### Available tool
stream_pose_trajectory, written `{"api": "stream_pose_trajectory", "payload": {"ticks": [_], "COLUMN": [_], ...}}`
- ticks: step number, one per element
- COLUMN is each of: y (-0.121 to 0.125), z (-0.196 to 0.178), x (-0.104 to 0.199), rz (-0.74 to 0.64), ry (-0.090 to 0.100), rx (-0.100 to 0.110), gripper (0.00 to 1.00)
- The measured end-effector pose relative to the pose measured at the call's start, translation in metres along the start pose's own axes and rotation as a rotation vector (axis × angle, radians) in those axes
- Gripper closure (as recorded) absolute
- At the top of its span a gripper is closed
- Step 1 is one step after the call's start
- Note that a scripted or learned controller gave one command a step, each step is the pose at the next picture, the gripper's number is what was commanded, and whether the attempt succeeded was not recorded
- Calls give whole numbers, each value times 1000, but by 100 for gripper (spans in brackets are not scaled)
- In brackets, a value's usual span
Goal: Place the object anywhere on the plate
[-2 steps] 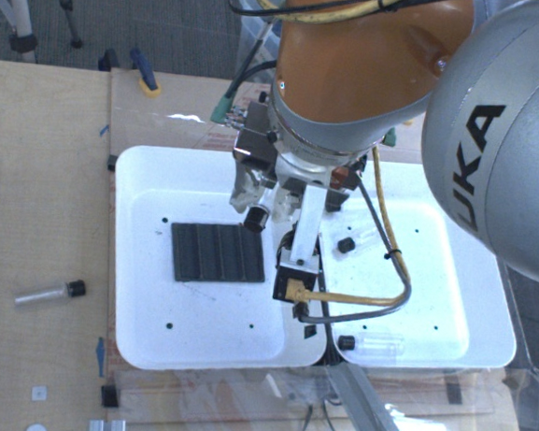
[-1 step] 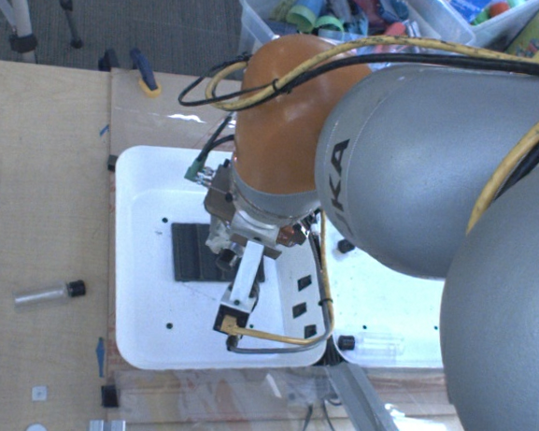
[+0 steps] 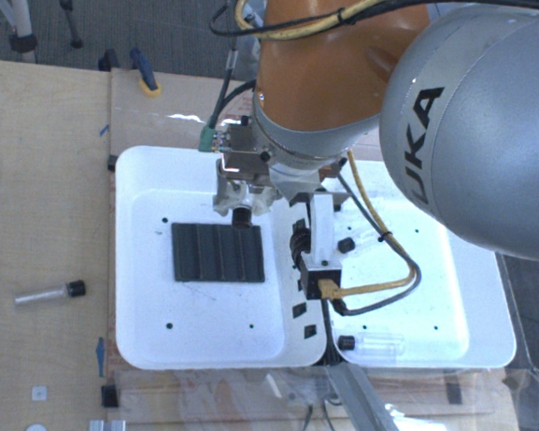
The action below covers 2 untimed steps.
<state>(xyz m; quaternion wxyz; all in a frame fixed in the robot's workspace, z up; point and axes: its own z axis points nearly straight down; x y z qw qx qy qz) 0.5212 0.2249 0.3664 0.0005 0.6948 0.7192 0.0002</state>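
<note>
Black on white: logging ribbed plate (image 3: 219,252) in left bin (image 3: 138,325), spotting small dark object (image 3: 241,218) directly under gripper (image 3: 242,206) at plate's far edge, not managing to tell grip state. Judging best: shifting toward plate's middle before lowering. Minding bin's back wall close behind; finding open room toward near side.

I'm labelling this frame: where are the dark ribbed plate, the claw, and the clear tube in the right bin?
dark ribbed plate (image 3: 218,253), camera view, centre of its top face
claw (image 3: 241,209), camera view, between its fingertips
clear tube (image 3: 371,344), camera view, middle of its body
</note>
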Motion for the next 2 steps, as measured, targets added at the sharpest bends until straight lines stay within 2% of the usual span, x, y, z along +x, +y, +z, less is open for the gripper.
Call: {"api": "stream_pose_trajectory", "payload": {"ticks": [1,2], "y": [-19,-3], "z": [141,42], "x": [-5,-15], "rz": [-36,-128], "ry": [0,0], "rx": [4,1], "gripper": [100,100]}}
